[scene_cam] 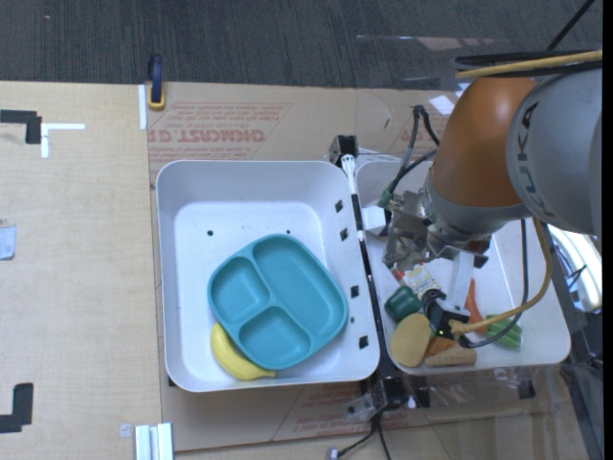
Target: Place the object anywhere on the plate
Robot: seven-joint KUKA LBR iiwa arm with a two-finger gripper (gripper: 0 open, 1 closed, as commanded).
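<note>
Dark carpet fills the top of the view; below it sits a pale wooden bench [77, 286] with a sheet of brown cardboard [220, 127] under two shallow white bins set side by side.

Left bin [182, 218]: holds a teal plate [278, 300] with three compartments, lying flat, turned at a slant toward the bin's near right corner. A yellow banana [230, 356] lies in the bin's near left part, tucked partly under the plate's near edge. All three compartments of the plate are bare.

Right bin [551, 338]: holds a cluster of small items near its left wall. Noted: a dark green cup-like piece [402, 303], a tan round object [412, 338] touching a brown slab [450, 357] at the near edge, an orange carrot [473, 303], a green leafy piece [503, 332], and a small white packet [421, 281] with print. Which of these is the object to move cannot be told; all lie in the right bin, none on the plate.

Arm [536, 151]: grey with orange band, reaching in from the right, wrist over the right bin's far left part. Gripper [412, 252] points down just above the cluster, close to the packet and the green piece. How its claw stands cannot be told, since the wrist and cables hide it. Nothing visibly held.

Black cables [522, 286] loop from the wrist across the right bin.
</note>
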